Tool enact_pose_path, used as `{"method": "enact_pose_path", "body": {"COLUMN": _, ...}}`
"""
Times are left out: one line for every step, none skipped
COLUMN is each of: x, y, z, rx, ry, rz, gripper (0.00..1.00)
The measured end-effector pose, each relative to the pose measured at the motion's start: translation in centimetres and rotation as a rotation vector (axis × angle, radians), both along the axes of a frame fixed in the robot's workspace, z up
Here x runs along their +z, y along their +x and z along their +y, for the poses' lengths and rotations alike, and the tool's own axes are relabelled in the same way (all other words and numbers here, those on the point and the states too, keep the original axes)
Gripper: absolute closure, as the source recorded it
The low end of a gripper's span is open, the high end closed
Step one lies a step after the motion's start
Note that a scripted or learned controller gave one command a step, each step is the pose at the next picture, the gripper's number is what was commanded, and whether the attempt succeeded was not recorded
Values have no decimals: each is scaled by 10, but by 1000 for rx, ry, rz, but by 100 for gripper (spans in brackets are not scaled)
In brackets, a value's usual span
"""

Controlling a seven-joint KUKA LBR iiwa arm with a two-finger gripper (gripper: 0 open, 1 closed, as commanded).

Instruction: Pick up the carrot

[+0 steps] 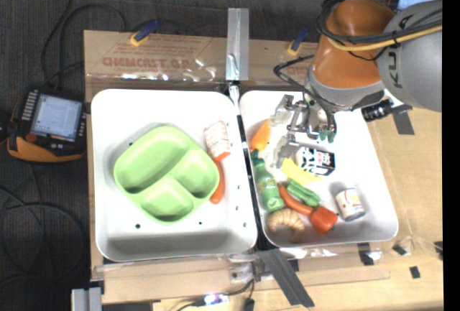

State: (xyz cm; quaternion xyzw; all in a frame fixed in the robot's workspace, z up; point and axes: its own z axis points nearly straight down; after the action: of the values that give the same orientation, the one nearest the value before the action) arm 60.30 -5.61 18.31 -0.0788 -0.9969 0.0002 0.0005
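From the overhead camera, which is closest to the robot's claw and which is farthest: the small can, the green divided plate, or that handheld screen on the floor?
Measured from the gripper, above the right bin:
1. Small can, in the right bin's near right corner, below the gripper.
2. Green divided plate, in the left bin.
3. Handheld screen, off the bench at the far left.
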Motion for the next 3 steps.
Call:
{"method": "enact_pose_path", "body": {"x": 0, "y": 0, "z": 0, "rx": 0, "ry": 1, "rz": 0, "gripper": 0}}
{"method": "enact_pose_path", "body": {"x": -64, "y": 36, "z": -38, "rx": 162, "ry": 1, "rz": 0, "gripper": 0}}
{"method": "enact_pose_path", "body": {"x": -10, "y": 55, "z": -86, "rx": 165, "ry": 1, "rz": -2, "gripper": 0}}
